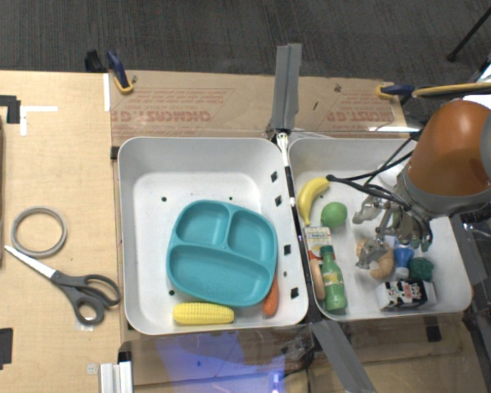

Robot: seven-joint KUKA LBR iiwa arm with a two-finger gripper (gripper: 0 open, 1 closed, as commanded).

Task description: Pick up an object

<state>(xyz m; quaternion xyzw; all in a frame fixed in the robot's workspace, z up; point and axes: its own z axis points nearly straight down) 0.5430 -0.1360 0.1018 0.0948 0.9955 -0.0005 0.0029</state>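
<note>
Gripper [382, 234] sits low in the right bin [450, 297], over a tan lumpy object [379, 262]; we can't tell its jaw state or any hold. Same bin: banana [312, 195], green ball [334, 214], green bottle [333, 279]. Left bin [147, 170]: teal divided plate [222, 252], corn cob [203, 313], carrot [270, 299].

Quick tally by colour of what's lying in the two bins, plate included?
Yellow: 2, banana, corn cob
Green: 3, ball, bottle, dark green piece
Teal: 1, divided plate
Orange: 1, carrot
Tan: 1, lump
Black-and-white: 1, box
Total: 9
</note>
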